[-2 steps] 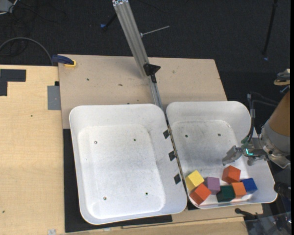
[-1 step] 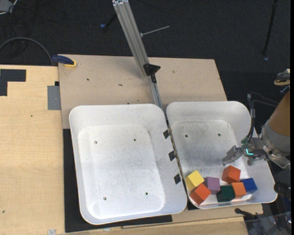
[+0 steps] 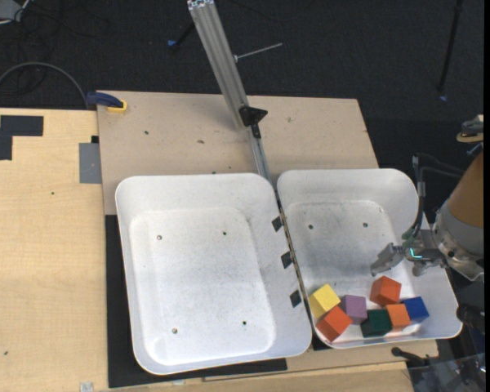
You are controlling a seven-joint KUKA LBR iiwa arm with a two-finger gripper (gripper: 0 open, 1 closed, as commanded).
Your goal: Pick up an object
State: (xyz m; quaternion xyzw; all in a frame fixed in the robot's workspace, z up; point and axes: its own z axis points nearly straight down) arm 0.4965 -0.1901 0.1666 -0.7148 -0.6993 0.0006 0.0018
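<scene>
A: Where are the blocks now?

B: They lie together in the lower part of the right bin (image 3: pixel 351 182), at the lower right of the frame. There is a yellow block (image 3: pixel 325 297) on the left of the group, an orange block (image 3: pixel 336 322) just below it, and a purple block (image 3: pixel 355 306) beside them. A dark green block (image 3: pixel 376 323) is near the lower rim. A red block (image 3: pixel 385 290) sits at the upper right of the group, a second orange block (image 3: pixel 398 314) is below it, and a blue block (image 3: pixel 416 308) is at the far right. Most of them touch a neighbour.

A: And the end effector?

B: The end effector (image 3: pixel 389 257) is over the right bin, just above the red block in the picture, with the arm (image 3: pixel 465 211) entering from the right edge. I see no block between its fingers. If the fingers are open or closed, I cannot tell; they are too small and grey.

A: What else is there?

B: The left bin (image 3: pixel 196 268) stands beside the right one, touching it along the middle. Both rest on the bench (image 3: pixel 310 129). A metal bar (image 3: pixel 224 64) runs from the upper middle of the frame down to the place between the bins. A small blue and yellow clamp (image 3: pixel 108 101) is at the upper left corner of the bench.
</scene>
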